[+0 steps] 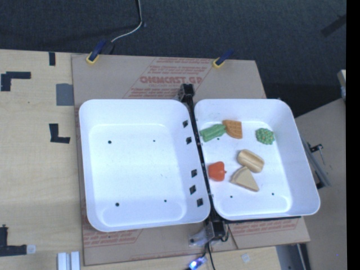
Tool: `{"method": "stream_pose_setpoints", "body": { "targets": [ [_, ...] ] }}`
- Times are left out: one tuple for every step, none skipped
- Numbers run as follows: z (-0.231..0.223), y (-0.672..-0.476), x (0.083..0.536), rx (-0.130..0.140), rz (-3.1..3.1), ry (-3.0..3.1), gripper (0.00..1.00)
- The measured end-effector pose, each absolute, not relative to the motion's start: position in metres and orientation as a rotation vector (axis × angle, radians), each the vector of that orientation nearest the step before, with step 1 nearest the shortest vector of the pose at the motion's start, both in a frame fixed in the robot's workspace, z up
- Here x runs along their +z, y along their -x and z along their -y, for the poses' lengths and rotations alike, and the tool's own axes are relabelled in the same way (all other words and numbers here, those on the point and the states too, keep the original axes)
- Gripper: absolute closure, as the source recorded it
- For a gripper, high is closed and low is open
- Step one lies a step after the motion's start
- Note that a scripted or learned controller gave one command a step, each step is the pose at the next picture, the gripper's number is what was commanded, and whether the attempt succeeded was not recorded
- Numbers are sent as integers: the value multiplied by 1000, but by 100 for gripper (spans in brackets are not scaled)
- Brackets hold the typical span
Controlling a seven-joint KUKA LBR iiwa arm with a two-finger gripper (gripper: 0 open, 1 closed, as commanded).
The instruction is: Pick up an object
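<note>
The right bin (281, 204) holds several small toy foods. A green pickle-like piece (213, 132) lies near the bin's left wall, touching an orange wedge (233, 129) to its right. A bumpy green ball (265, 136) sits further right. Below them lie a tan bread roll (251, 160), a tan triangular slice (244, 179) and a red-orange pepper (216, 171).
The left bin (95, 207) sits beside the right one, joined along a black clipped seam (194, 162). Both rest on a cardboard sheet (163, 77) on the wooden bench. A cable (135, 21) runs off at the back.
</note>
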State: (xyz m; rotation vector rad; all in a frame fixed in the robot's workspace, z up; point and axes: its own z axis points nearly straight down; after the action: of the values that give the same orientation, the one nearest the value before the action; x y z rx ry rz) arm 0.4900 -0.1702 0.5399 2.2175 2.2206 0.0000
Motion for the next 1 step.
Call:
{"method": "stream_pose_setpoints", "body": {
  "targets": [
    [213,-510,380,-13,-2225,-2233,100]
  ]
}}
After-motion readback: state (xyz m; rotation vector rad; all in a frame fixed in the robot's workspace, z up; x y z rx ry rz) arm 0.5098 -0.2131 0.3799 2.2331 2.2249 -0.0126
